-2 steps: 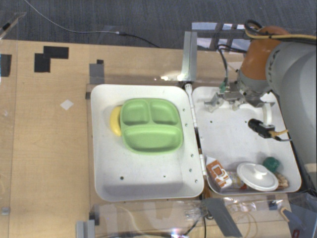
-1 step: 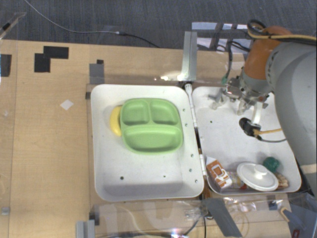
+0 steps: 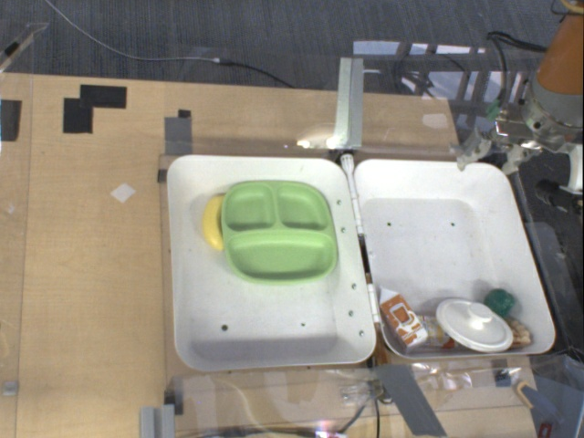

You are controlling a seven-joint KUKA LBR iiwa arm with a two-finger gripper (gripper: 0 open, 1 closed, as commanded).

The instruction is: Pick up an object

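Down at the bottom of the frame, the near corner of the right bin (image 3: pixel 429 199) is crowded: an orange-and-white packet (image 3: pixel 402 320) lies tilted at the lower left, touching a round white lid-like dish (image 3: pixel 473 325) just to its right. Tucked behind that dish, toward the lower right wall, sits a small dark green object (image 3: pixel 499 300), and a brownish item (image 3: pixel 521 335) peeks out at the dish's right edge, too hidden to identify. The rest of that bin's floor is bare white.

Moving to the left bin (image 3: pixel 265 336), a green divided plate (image 3: pixel 276 230) rests in its upper half, compartments facing up, with a yellow object (image 3: pixel 212 224) pressed against its left rim, partly beneath it.

Further back, at the upper right of the frame, the gripper (image 3: pixel 493 149) hangs over the far right corner of the right bin, beyond the rim, well apart from every item. Nothing sits between its fingers; whether the jaws are spread or closed, I cannot tell. The orange band (image 3: pixel 561 62) shows above it.
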